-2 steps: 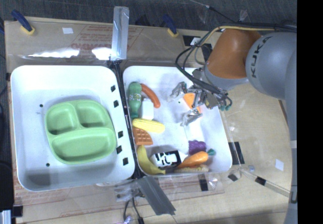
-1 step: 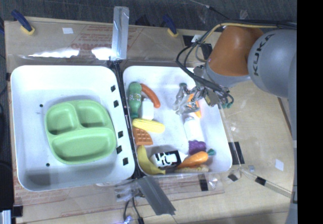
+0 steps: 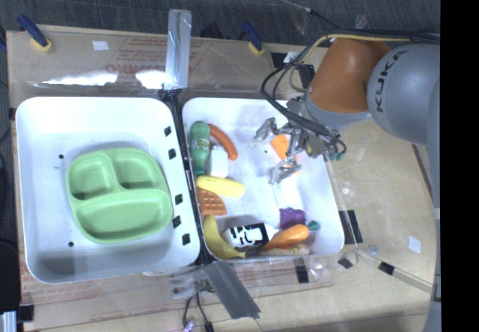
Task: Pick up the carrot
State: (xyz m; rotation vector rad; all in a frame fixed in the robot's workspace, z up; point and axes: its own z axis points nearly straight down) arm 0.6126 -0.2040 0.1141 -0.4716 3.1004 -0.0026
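Camera view: the gripper (image 3: 278,149) hovers in the right bin (image 3: 329,196), its fingers (image 3: 266,129) spread around a small orange piece (image 3: 279,145); whether they clamp it I cannot tell. The carrot (image 3: 288,236) lies well below the gripper, beside the grapes (image 3: 292,216). Risk: lifting the wrong orange item, or knocking the banana (image 3: 217,239) and grapes when reaching down.
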